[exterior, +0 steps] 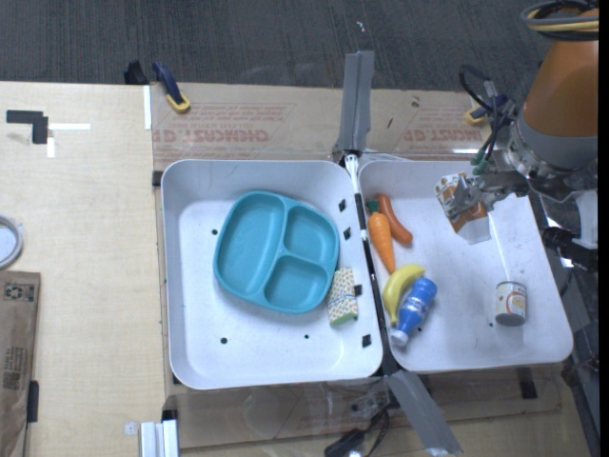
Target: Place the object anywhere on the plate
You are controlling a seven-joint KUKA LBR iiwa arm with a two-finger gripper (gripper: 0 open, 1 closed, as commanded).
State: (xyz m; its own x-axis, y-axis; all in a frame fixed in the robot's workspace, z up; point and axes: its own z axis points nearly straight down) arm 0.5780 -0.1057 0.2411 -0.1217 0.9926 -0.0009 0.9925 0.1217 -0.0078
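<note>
Plate (276, 251): teal, three compartments, lies flat in the left bin (190, 350), rotated a bit off square. Sits toward the bin's upper middle, closer to the right wall than the left. A yellow patterned sponge (343, 297) touches its lower right edge.

Object: small brown-and-white carton (463, 205), tilted, at the gripper (473, 195) over the upper part of the right bin (533, 350), near the back wall. It looks lifted off the floor, top toward the bin's upper left corner; whether it is actually clamped is unclear.

Wooden bench (76, 179), two white bins (181, 284) (542, 341), tape roll (6, 244)
</note>
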